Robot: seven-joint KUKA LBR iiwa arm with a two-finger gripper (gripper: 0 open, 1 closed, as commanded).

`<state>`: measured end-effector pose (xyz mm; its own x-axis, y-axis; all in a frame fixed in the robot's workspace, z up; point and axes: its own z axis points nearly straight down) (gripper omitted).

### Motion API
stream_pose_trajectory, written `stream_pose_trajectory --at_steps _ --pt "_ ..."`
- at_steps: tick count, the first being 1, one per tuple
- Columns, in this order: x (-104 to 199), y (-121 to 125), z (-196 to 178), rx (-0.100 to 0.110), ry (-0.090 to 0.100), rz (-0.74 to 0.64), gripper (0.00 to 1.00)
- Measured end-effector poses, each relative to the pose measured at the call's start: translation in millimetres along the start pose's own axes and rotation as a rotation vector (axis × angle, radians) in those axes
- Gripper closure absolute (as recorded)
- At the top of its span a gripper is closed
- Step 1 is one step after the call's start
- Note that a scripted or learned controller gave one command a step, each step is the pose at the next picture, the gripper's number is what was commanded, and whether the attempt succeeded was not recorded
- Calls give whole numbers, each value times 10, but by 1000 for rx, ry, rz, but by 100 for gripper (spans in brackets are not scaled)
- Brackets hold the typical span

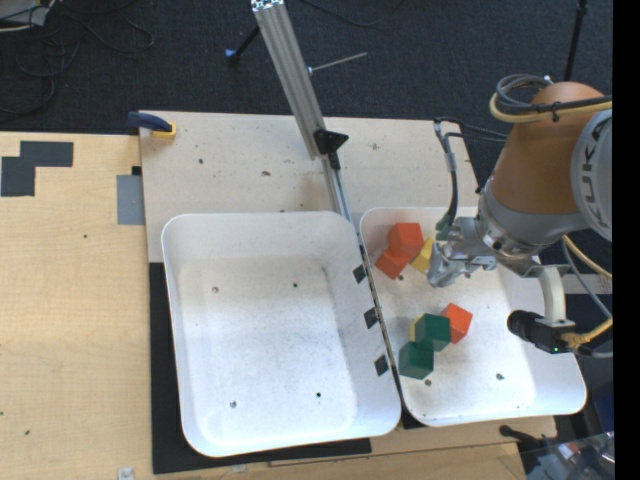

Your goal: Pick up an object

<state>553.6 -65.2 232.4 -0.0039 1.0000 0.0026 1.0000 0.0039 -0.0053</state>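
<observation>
Gripper (441, 271) low in right bin (520, 393) | beside yellow block (424, 256), orange blocks (401, 247)

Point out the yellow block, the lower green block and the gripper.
yellow block (423, 255): camera view, on its visible face beside the orange blocks.
lower green block (416, 360): camera view, middle of its top face.
gripper (443, 271): camera view, at its tip over the right bin.
</observation>
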Motion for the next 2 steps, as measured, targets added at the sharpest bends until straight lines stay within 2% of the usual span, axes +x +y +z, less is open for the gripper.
stream_pose_trajectory --at_steps 2 --pt "1081 -155 -119 -2 0 -2 100"
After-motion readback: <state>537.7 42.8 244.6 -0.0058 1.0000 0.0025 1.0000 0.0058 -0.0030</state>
